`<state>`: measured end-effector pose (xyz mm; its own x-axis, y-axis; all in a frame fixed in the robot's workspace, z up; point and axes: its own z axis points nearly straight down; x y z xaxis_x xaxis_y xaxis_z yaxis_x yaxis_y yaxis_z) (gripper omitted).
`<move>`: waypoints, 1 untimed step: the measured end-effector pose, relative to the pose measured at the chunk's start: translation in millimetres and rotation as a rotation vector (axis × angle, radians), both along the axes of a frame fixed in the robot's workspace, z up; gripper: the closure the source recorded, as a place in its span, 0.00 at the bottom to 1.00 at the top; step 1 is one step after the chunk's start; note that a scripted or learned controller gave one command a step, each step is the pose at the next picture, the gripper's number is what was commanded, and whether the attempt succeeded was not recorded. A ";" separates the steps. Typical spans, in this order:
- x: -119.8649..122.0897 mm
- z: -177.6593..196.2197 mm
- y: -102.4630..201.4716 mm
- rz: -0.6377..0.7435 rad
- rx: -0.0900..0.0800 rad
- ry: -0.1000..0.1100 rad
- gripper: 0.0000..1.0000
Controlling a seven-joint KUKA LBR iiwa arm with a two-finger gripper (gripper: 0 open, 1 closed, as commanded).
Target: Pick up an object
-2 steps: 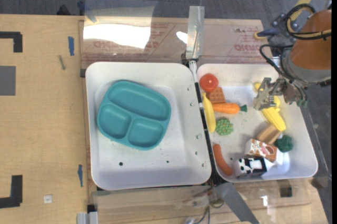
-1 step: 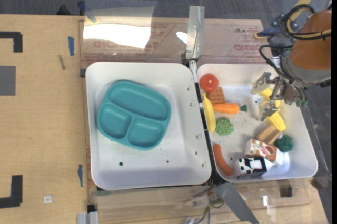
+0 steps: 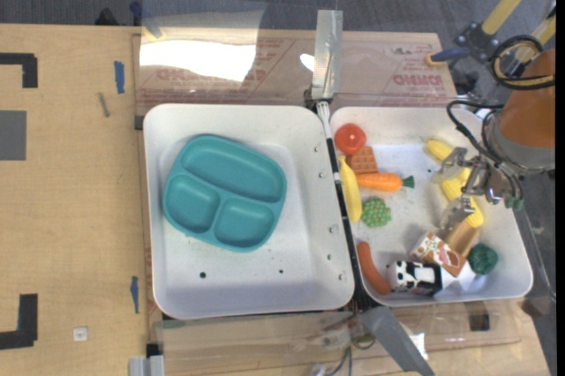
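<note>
The right bin (image 3: 512, 277) holds several toy foods: a red tomato (image 3: 350, 137), a brown waffle (image 3: 360, 160), an orange carrot (image 3: 381, 182), a yellow banana (image 3: 350, 193) and a green bunch (image 3: 376, 212). Near the front lie a red sausage (image 3: 372, 268), a black-and-white carton (image 3: 415, 275), a brown-and-white box (image 3: 439, 249) and a dark green piece (image 3: 483, 259). My gripper (image 3: 468, 189) hangs low over the bin's right side, among yellow pieces (image 3: 440, 150) and a yellow corn cob (image 3: 454, 184). Its metal parts hide what lies directly beneath.
The left bin (image 3: 168, 277) carries a teal divided plate (image 3: 225, 191). A raised divider (image 3: 335, 189) separates the bins. Black cables (image 3: 468, 114) loop above the gripper, under the arm's orange band (image 3: 534, 114). Clear plastic panels (image 3: 203, 56) stand behind the bins.
</note>
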<state>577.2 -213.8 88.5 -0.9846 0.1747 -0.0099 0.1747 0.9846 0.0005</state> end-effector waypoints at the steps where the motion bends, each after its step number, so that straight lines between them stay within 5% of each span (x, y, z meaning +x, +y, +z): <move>1: 35.5 -0.1 34.5 -0.096 -0.001 -0.003 0.00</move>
